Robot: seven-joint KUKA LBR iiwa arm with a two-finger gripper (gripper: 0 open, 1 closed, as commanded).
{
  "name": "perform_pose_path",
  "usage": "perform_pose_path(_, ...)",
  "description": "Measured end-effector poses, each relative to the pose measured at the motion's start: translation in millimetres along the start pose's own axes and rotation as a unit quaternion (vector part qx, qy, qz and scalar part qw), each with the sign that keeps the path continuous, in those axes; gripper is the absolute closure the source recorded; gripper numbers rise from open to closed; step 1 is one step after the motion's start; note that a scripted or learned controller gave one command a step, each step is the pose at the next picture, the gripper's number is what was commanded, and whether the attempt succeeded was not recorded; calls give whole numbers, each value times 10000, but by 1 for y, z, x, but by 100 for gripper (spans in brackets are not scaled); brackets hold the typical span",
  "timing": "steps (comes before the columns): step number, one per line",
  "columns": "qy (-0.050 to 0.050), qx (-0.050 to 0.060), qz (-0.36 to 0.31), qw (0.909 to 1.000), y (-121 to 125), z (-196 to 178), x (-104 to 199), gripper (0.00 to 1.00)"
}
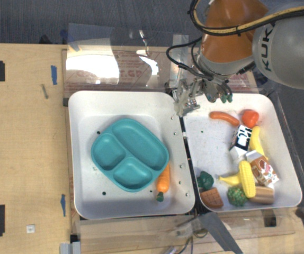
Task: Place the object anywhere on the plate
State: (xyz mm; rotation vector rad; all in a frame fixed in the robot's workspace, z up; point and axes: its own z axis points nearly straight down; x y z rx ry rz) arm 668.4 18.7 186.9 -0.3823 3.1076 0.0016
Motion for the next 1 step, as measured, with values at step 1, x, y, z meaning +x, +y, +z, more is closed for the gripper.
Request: perform_pose_path(1,-66,-3,8,10000,1,-13,-3,100)
